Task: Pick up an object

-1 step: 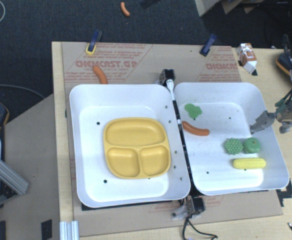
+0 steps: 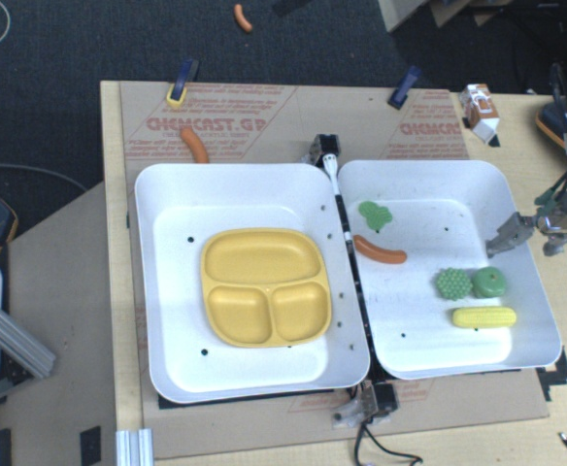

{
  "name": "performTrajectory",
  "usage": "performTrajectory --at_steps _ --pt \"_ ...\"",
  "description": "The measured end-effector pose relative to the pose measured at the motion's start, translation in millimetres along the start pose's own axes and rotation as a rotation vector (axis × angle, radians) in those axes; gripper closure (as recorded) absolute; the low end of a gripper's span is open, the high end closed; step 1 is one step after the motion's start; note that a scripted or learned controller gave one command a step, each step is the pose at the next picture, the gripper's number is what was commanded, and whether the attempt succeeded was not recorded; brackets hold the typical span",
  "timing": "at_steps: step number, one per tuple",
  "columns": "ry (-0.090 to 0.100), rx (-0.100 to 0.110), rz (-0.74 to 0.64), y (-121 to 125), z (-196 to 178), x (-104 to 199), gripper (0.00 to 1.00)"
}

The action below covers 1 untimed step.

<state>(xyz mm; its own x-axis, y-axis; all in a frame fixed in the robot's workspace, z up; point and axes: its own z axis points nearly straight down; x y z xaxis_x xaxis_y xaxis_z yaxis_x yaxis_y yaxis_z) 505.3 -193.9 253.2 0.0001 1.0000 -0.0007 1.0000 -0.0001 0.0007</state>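
Yellow three-compartment plate [image 2: 264,287], smooth plastic, in left white bin [image 2: 162,260].

tray [image 2: 264,287] in left bin [image 2: 167,221] | sausage [image 2: 381,251] in right bin [image 2: 439,343]

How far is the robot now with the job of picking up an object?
Nothing looks done yet. In the right white bin the orange toy sausage, the green leafy toy, the green bumpy toy, the round green toy and the yellow toy corn cob all lie on the floor. The gripper sits at that bin's right rim with nothing visible between its fingers. Choosing, grasping and lifting one object remain.
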Motion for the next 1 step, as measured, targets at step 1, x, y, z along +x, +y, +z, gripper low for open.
performTrajectory --at_steps 1 --pt "0.004 0.008 0.000 -3.4 62.9 4.3 0.00"
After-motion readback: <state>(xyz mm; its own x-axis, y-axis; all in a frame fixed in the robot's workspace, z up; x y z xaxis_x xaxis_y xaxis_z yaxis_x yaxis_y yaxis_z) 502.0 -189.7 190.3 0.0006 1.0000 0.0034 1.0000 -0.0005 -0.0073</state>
